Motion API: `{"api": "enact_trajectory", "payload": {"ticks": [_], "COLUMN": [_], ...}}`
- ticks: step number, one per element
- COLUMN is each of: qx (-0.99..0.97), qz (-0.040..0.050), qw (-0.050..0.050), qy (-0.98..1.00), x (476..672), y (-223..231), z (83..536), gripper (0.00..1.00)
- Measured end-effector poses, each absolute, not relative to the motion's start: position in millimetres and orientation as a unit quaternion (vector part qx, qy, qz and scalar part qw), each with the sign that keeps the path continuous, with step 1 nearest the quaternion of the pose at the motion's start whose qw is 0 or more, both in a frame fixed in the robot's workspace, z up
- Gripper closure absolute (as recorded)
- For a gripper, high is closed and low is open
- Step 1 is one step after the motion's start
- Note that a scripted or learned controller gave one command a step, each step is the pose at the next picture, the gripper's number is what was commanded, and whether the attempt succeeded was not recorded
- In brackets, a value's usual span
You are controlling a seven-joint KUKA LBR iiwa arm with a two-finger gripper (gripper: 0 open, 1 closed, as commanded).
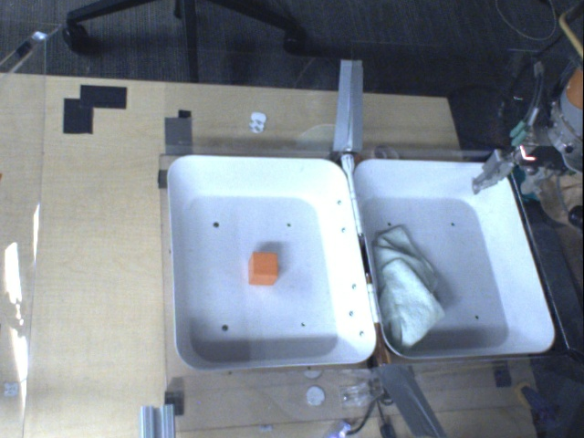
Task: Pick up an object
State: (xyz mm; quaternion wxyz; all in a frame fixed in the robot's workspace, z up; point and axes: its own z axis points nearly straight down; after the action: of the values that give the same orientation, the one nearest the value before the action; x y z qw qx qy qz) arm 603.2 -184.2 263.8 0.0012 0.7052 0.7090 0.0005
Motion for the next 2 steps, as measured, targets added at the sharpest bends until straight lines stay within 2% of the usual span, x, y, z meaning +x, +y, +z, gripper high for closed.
{"api": "enact_trajectory", "payload": {"ticks": [1,2], "qx": [0.698,0.697], "qz": [0.002,0.0037], "qw": [0.003,0.005], "qy": [0.716,0.717], "x": [632.6,634.6], "y": [-156,-155], "z": [97,108], "gripper": [0.0,1.0]}}
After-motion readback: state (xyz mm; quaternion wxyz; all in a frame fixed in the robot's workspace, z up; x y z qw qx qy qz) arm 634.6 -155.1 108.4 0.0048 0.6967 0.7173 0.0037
